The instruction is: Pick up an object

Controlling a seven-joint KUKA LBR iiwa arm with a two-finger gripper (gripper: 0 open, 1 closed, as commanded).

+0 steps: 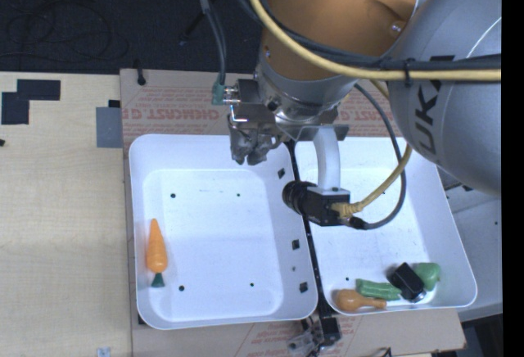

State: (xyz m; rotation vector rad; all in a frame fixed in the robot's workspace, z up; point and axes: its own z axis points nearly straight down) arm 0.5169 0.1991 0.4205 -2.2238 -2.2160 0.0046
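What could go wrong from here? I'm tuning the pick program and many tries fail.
1. The gripper hangs over the left bin's far edge, while the carrot lies by the near left wall; a straight descent would likely miss it.
2. The right bin's items, a black object among them, crowd together, so a grab there may slip.

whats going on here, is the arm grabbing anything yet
Not yet, by the look of it. The grey arm's gripper hangs over the back edge of the left bin, and nothing shows between its fingers. A toy carrot lies alone by that bin's left wall. The right bin holds a cluster near its front corner: a black block, a green piece, a green pod-like toy and an orange-brown piece. None of them is being touched.
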